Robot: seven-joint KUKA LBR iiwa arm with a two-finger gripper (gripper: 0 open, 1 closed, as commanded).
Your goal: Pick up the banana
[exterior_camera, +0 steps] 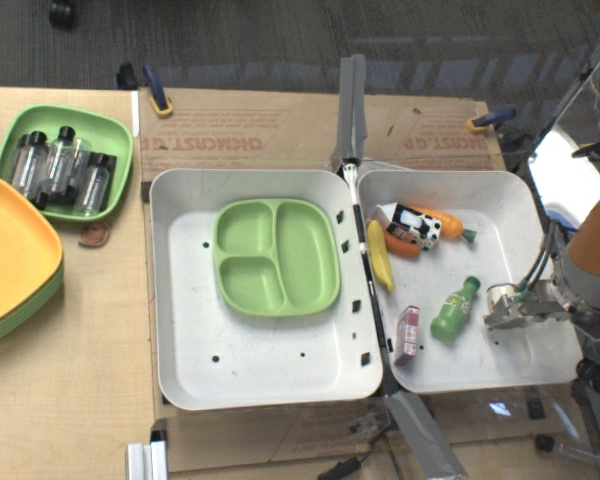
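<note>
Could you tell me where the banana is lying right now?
The banana lies in the right bin, along its left wall, just left of the carrot and the black-and-white toy.

Grey arm (592,298) with an orange band, thin cables, and a pale metallic gripper (502,306) head.

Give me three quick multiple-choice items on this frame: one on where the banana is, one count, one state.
1. Where does the banana lie?
A. on the green divided plate
B. in the right bin, by its left wall
C. on the cardboard

2. How many compartments has the green divided plate?
A. two
B. three
C. four

3. How is the green bottle posed?
A. lying on its side
B. standing upright
C. held between the fingers

Answers: 1 B, it lies along the left wall of the right bin. 2 B, one long section and two small ones. 3 A, it rests flat on the bin floor, left of the gripper.
</note>
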